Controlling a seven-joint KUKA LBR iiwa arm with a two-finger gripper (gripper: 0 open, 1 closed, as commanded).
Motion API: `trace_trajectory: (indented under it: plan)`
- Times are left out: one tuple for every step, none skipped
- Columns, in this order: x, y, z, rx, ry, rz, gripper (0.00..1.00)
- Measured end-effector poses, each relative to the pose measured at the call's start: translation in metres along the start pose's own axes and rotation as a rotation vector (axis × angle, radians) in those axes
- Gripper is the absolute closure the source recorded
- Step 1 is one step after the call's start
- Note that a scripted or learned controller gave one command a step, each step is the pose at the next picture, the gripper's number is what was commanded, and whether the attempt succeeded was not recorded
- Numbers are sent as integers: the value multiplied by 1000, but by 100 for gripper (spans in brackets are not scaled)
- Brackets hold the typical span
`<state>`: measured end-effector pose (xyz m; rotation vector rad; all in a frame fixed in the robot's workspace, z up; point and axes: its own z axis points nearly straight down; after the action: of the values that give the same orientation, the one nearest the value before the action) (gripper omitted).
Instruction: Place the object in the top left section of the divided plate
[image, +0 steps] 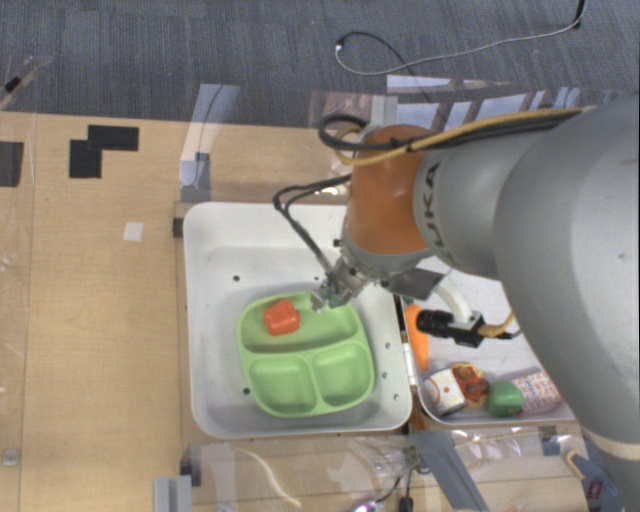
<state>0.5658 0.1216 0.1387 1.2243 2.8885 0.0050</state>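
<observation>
A green divided plate (305, 385) lies in the left white bin (215, 300). A small orange-red object (282, 318) rests in the plate's large upper section, toward its left end. My gripper (327, 296) hangs over the upper right rim of the plate, just right of the object and apart from it. The grey arm with its orange band (390, 200) covers most of the wrist.
The right bin (470, 415) holds an orange item (418, 348), a red and white packet (455, 387), a green round item (505, 398) and a pale packet (540, 388). Black cables (300, 215) loop from the arm over the left bin. Wooden bench surface lies at the left.
</observation>
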Motion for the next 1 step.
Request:
trace_trajectory:
  plan:
    - [-34,41,42,-21,-12,53,100]
